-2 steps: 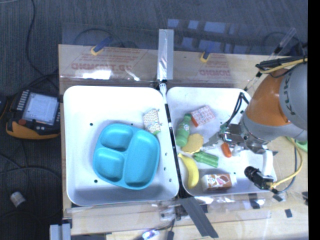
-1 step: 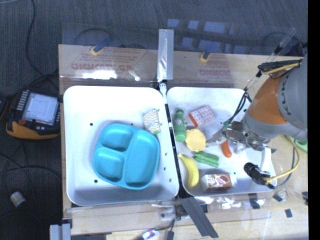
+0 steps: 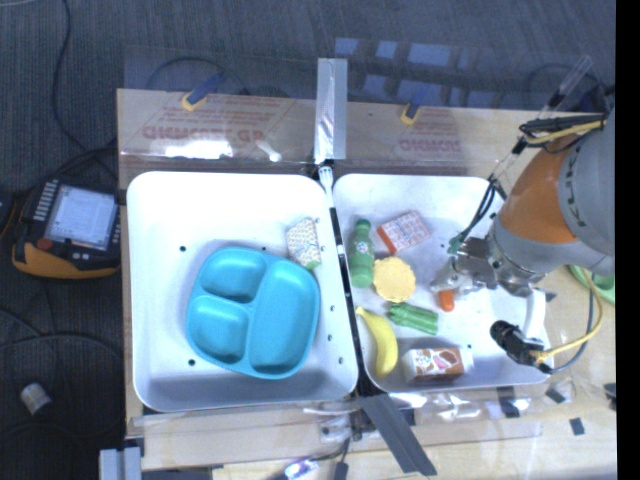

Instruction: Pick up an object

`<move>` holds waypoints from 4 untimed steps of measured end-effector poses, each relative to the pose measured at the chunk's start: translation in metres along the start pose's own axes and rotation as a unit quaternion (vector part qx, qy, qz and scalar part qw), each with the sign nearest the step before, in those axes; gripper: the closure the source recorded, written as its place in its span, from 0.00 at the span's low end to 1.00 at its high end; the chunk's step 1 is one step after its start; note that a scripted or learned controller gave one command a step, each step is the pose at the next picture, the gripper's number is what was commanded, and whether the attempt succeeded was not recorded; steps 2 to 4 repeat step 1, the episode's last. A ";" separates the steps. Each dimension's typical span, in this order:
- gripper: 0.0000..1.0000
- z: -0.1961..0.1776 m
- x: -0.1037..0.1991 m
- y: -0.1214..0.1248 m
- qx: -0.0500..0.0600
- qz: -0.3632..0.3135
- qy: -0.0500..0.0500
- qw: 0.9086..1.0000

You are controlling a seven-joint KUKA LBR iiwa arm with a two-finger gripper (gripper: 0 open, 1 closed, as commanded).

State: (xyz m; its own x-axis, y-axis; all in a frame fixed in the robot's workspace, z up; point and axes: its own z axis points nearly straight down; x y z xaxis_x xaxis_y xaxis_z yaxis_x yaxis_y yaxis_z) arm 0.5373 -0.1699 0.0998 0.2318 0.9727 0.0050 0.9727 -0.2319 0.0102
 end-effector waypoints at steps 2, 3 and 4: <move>1.00 -0.102 0.010 0.002 0.006 0.139 -0.005 0.990; 1.00 -0.102 0.010 0.002 0.006 0.139 -0.005 0.990; 1.00 -0.102 0.010 0.002 0.006 0.139 -0.005 0.990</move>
